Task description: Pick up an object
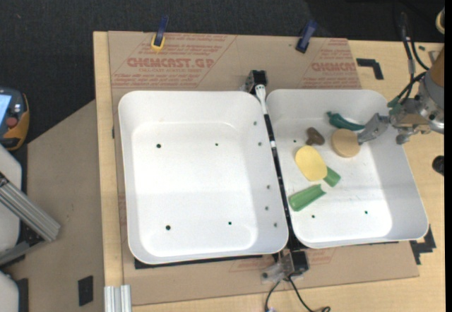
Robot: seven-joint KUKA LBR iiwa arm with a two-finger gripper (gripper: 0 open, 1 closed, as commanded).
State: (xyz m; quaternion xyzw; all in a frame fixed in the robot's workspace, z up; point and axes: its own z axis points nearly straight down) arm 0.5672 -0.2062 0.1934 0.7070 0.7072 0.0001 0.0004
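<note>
My gripper (385,134) hangs over the right side of the right bin (395,219), reaching in from the right edge. Its fingers stand apart, open, with nothing between them. The left finger (369,132) ends just right of a tan round disc (345,142). A teal curved piece (342,120) lies just behind the disc. Further left lie a small brown lump (314,136), a yellow oval (309,163), a small green block (332,178) and a long green piece (306,198).
The left bin (141,233) stands beside the right one, and a black divider strip (272,155) runs between them. Both rest on a cardboard sheet (183,56) held by clamps at the back. Cables hang at the far right.
</note>
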